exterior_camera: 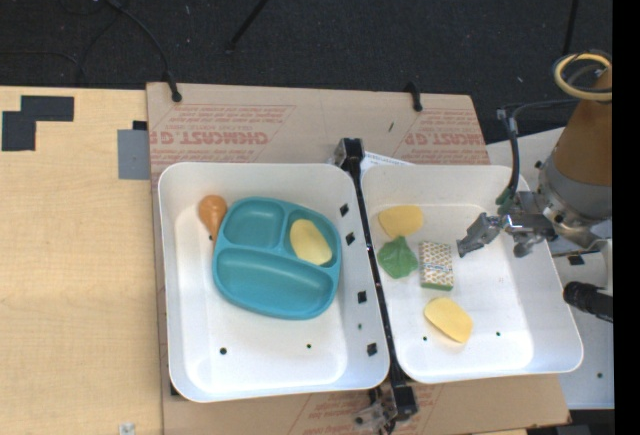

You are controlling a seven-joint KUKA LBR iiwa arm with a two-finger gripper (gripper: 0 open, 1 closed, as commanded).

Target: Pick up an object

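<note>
- Gripper (478, 235) poised over the right bin (545, 348), toward its right side, reaching in from the right; fingers apparently near together with nothing visible between them (too small and dark to judge the gap with any certainty).
- Nearest candidate: patterned block (436, 265), lying just left of the fingertips and slightly nearer the camera, long axis running far-to-near.
- Touching that block on its left, a green piece (397, 258); farther back, a yellow piece (400, 220); toward the near edge, another yellow piece (448, 319), set on a diagonal.
- Well apart in the left bin (185, 343): a teal divided plate (270, 263) carrying a yellow item (311, 242), with an orange item (211, 212) beside its far-left rim.
- Likely next: a short shift left and down onto the block (a judgement only).
</note>
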